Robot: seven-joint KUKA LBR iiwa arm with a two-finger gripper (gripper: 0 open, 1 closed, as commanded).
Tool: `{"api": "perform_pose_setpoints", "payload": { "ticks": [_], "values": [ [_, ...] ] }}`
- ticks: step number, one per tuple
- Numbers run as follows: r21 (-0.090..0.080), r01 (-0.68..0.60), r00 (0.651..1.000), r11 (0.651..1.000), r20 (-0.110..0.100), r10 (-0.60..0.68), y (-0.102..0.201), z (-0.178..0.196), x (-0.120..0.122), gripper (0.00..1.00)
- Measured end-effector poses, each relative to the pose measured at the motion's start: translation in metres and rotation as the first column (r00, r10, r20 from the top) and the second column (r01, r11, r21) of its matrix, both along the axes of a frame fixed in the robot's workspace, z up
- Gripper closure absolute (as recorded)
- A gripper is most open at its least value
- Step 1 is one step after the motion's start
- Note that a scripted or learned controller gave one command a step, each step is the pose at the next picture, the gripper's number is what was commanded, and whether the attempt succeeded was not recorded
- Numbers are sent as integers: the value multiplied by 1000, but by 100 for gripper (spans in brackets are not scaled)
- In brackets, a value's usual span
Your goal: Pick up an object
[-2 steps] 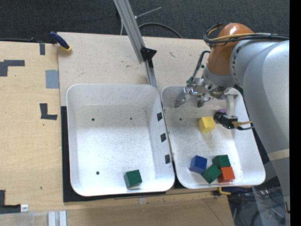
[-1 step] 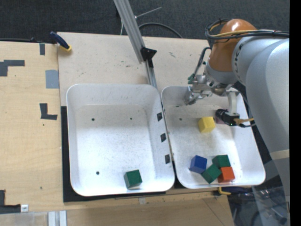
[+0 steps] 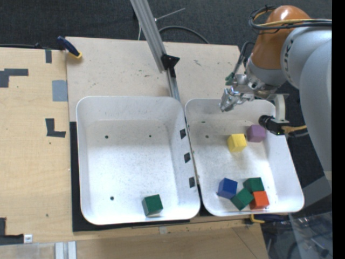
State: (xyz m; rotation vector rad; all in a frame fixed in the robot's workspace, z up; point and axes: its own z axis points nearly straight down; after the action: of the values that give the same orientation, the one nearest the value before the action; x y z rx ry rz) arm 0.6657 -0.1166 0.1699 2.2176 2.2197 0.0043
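Gripper hanging over the far end of the right bin, nothing seen between the fingers; too small and too blurred to tell if open or closed. Arm behind it very large, cut off at the right edge, hiding the far right corner of that bin. Left bin lying beside, across the divider from the gripper. In it, far from the gripper at the near end, one dark green cube, alone. Just below the gripper, yellow cube and purple cube, close together. Further down, near the front rim, a tight cluster: blue cube, green cubes and orange cube, touching or overlapping, edges hard to separate.
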Motion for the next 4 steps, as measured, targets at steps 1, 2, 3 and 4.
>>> {"api": "perform_pose_setpoints", "payload": {
  "ticks": [1, 2, 3, 4],
  "values": [
    [1, -1, 1000, 1000, 0, 1, 6, 50, -7, 100],
    [1, -1, 1000, 1000, -2, 1, 7, 85, -6, 100],
    [3, -4, 1000, 1000, -6, 4, 51, 89, -29, 100],
    [2, -3, 1000, 1000, -10, 3, 94, 72, -60, 100]
  ]
}}
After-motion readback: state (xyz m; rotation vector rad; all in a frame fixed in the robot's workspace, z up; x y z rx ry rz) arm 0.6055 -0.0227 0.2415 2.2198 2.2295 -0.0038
